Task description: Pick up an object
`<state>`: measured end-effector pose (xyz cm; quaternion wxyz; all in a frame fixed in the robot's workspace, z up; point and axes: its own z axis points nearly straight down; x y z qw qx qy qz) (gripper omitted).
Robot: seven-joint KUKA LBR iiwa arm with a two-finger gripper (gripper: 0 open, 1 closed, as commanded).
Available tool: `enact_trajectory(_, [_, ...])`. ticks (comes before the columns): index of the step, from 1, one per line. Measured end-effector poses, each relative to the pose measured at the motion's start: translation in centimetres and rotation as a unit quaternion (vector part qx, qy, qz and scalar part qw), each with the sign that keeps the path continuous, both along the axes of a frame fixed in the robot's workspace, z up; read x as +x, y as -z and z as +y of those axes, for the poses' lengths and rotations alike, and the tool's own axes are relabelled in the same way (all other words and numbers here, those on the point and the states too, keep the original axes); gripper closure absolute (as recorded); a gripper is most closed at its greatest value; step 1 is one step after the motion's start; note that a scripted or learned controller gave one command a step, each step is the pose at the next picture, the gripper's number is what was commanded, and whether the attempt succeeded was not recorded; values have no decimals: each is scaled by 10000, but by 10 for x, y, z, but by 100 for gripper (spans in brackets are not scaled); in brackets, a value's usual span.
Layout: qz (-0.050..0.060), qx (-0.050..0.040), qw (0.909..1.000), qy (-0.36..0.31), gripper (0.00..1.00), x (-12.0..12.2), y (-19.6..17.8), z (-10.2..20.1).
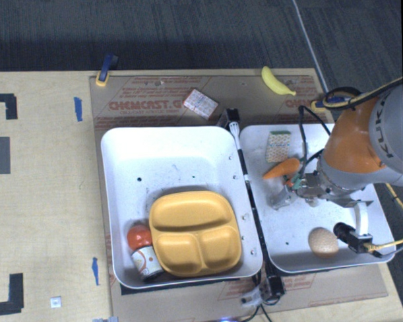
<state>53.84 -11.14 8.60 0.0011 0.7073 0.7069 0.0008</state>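
My gripper (289, 189) hangs low over the middle of the right bin (371, 258), below the arm's orange band. An orange carrot-shaped toy (281, 168) lies just above and left of it, close to or touching the gripper's tip. Behind the carrot lies a green-dotted packet (278, 146). A tan egg-shaped object (323, 241) rests near the bin's front wall, below the wrist. The left bin (168, 142) holds a yellow compartment tray (193, 231) and a red-and-white can (142, 248) at its front left.
A black bracket and cable (353, 237) on the arm hang beside the tan object. Outside the bins, on the cardboard, lie a yellow banana (276, 82), a patterned card (200, 103) and a blue clip (106, 68). A ridge (247, 188) divides the bins.
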Motion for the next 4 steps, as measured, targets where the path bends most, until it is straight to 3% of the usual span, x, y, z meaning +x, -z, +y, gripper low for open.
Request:
enact_trajectory(1, [8,6,10000,-2,0,-5,0,18])
enact_trajectory(2, [-4,-2,10000,-2,0,24,0,13])
enact_trajectory(3, [-21,-5,10000,3,100,25,-10,13])
enact_trajectory(4, [-20,-5,10000,3,0,25,-10,13])
